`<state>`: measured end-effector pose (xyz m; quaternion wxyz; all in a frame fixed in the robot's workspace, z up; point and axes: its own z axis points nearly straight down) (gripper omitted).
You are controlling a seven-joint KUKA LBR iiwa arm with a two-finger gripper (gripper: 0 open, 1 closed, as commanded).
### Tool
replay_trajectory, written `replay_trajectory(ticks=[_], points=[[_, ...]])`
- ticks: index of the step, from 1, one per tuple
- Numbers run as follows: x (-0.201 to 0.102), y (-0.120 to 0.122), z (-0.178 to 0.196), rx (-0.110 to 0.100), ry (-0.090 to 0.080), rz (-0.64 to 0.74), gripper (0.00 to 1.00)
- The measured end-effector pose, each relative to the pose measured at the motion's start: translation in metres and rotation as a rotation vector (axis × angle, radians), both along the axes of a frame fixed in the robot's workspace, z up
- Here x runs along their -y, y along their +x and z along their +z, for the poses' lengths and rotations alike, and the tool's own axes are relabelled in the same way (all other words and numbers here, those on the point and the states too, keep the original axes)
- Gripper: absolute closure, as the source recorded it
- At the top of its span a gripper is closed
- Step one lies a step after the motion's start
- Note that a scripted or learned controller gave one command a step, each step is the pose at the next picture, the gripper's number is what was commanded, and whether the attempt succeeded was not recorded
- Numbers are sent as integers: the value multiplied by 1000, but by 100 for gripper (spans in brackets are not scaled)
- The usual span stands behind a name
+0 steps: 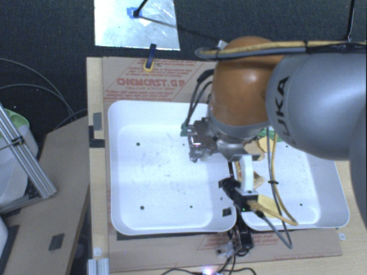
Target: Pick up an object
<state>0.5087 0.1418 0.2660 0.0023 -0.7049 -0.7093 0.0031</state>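
I judge step as descent over right bin (321, 211). Do it well: confirm target under tool before closing, go slow near bin wall. Arm (298, 96) reaches in from right, wrist pointing down at seam btwn bins. Jaws state: can't tell, hidden by wrist. Objs: yellowish pieces (261, 179) in right bin, mostly occluded. Left bin (132, 153) alongside.

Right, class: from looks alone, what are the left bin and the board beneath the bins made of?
Left bin: probably moulded plastic; smooth white surface, rounded corners, soft sheen. Board beneath: looks like cardboard or paper-faced sheet; matte tan with red printed lettering. Neither is certain from this view.
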Motion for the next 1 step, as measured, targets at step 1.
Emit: replay_trajectory(ticks=[1], points=[[-9,-22,174,27,9,1,100]])
